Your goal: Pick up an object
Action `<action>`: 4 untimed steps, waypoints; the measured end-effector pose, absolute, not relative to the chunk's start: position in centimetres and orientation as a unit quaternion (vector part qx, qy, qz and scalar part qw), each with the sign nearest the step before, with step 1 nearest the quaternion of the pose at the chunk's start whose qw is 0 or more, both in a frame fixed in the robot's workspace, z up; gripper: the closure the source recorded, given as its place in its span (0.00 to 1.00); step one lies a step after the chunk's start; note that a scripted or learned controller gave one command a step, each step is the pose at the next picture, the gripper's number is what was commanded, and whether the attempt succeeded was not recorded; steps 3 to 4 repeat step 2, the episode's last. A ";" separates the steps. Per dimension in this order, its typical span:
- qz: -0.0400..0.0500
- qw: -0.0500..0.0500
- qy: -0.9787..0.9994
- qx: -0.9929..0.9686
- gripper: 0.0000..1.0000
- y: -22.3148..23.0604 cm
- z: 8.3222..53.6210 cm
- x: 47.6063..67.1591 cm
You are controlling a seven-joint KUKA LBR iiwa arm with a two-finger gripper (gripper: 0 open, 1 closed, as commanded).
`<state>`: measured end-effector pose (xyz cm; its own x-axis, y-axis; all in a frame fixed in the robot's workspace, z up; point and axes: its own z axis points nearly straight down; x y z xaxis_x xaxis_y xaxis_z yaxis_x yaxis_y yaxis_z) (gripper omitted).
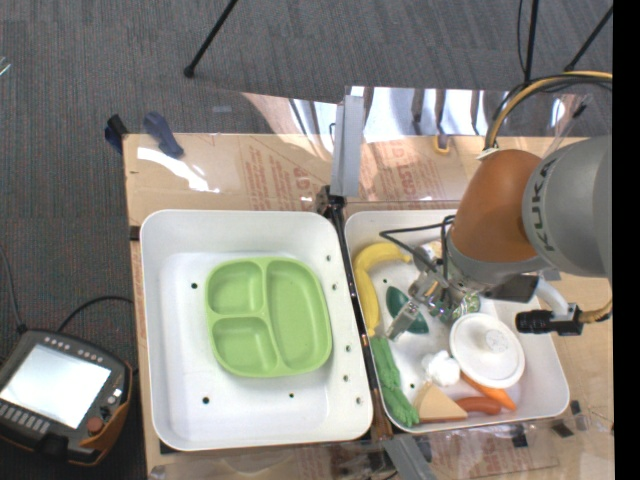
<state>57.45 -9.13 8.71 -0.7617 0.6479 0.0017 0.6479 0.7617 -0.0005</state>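
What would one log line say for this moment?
arm over right bin | gripper by banana | plate in left bin | nothing held

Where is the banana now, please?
The banana lies in the right bin, along its left wall, above the green pod and left of the gripper.

Bright, even overhead light; sharp focus throughout. Glare streaks the clear sheet (300, 133) behind the bins; shadows stay soft.
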 end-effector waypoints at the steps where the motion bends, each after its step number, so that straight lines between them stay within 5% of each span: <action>1: 0.000 0.000 -0.897 -0.442 0.00 -8.7 8.7 57.5; 2: 0.000 0.001 -0.898 -0.440 1.00 -8.7 9.7 57.6; 4: 0.000 0.001 -0.898 -0.440 1.00 -8.7 9.7 57.6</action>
